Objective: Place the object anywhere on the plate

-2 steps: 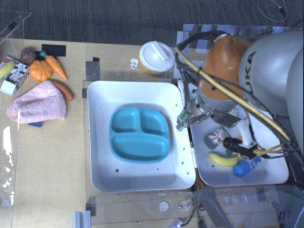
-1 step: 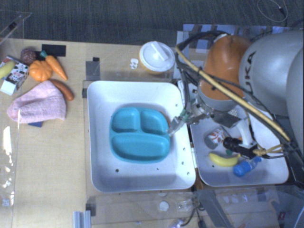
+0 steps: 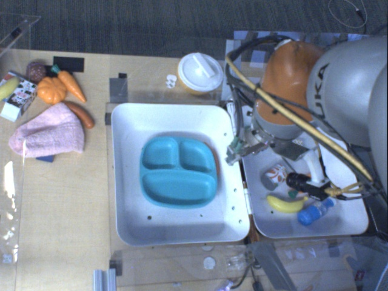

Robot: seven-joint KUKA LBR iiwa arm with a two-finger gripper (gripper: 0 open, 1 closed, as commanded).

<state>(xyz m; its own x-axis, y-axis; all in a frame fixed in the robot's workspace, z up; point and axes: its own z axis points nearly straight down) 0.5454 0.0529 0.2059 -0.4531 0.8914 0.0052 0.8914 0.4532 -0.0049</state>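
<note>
Gripper (image 3: pixel 234 153) of mine hangs at the wall between the two bins, metal tip low, just beside the right rim of the left bin (image 3: pixel 121 223). Cannot tell whether it is wide or narrow, or whether anything is in it; the wrist blocks that. Arm (image 3: pixel 345 90) above is smooth grey, rounded, with a glossy orange band (image 3: pixel 288 71).

Plate (image 3: pixel 176 190) lies flat in the middle of the left bin: blue plastic, rounded rectangle, three sections, two small at the top and one long at the bottom. All three show bare blue.

Right bin (image 3: pixel 315 230), shallow white plastic, holds loose things near its front: a curved yellow banana (image 3: pixel 285 204), a blue bottle-like piece (image 3: pixel 312 214) touching the banana's right end, and a small white-and-red lump (image 3: pixel 274 174) above them, too small to name. All are apart from the plate.

Beyond the bins, a round white lid-like disc (image 3: pixel 201 71) sits on the wood bench. Far left: soft pink cloth (image 3: pixel 48 133), ribbed orange pumpkin (image 3: pixel 51 90), tapered carrot (image 3: pixel 74 85).
</note>
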